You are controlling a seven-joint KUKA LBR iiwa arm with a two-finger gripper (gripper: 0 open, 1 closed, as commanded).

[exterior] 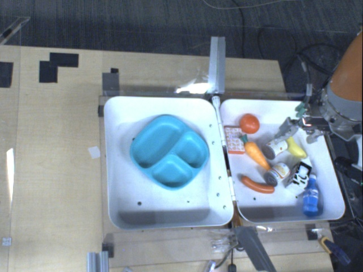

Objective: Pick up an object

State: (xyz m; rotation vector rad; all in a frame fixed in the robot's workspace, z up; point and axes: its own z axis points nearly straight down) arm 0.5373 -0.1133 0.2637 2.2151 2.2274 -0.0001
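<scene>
The right bin (334,208) holds several small objects: an orange-red ball (249,123), a carrot (256,154), a red sausage (257,185), a yellow piece (296,148), a white can (277,148), a grey lump (271,175), a black-and-white item (300,175), a blue bottle (311,200) and a red-and-white card (233,139). My gripper (285,129) hangs over the bin's upper right part, just above the white can and the yellow piece. The grey wrist with its orange band (347,78) enters from the right edge. I see nothing in the gripper.
The left bin (116,208) carries a blue sectioned plate (169,151) in its middle. A metal post (218,61) rises behind the seam between the bins. Cables lie on the dark floor beyond the bench.
</scene>
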